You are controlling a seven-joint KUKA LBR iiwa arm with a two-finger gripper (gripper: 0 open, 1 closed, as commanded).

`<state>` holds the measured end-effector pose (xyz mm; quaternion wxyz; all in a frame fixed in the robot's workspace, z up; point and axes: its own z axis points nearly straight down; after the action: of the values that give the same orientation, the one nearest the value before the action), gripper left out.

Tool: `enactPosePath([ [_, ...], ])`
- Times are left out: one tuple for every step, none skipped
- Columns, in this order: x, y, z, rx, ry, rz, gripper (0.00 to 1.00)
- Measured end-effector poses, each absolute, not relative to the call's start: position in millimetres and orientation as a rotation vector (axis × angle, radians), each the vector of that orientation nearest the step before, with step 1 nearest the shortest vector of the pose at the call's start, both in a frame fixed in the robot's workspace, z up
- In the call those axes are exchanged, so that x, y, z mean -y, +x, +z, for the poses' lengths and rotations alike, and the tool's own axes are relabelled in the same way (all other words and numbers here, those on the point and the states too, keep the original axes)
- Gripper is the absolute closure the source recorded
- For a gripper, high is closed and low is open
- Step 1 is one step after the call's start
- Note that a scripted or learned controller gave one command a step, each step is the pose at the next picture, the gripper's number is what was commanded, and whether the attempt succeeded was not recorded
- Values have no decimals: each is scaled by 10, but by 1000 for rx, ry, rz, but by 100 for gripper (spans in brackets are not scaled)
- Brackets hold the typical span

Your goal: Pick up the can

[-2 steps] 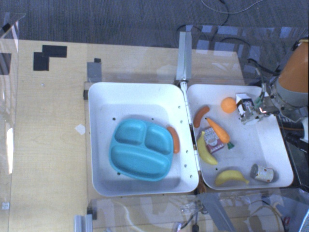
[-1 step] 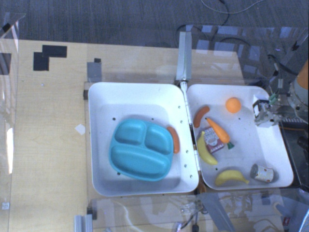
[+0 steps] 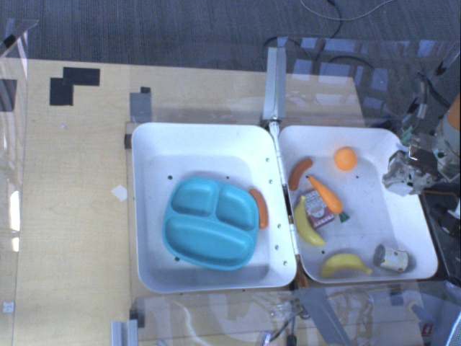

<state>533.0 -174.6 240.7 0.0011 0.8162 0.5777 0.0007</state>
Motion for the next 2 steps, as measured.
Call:
enactPosePath([
  [1340, 4928, 2076, -1314, 2855, -1, 100],
  [1334, 4946, 2163, -1325, 2850, -2, 100],
])
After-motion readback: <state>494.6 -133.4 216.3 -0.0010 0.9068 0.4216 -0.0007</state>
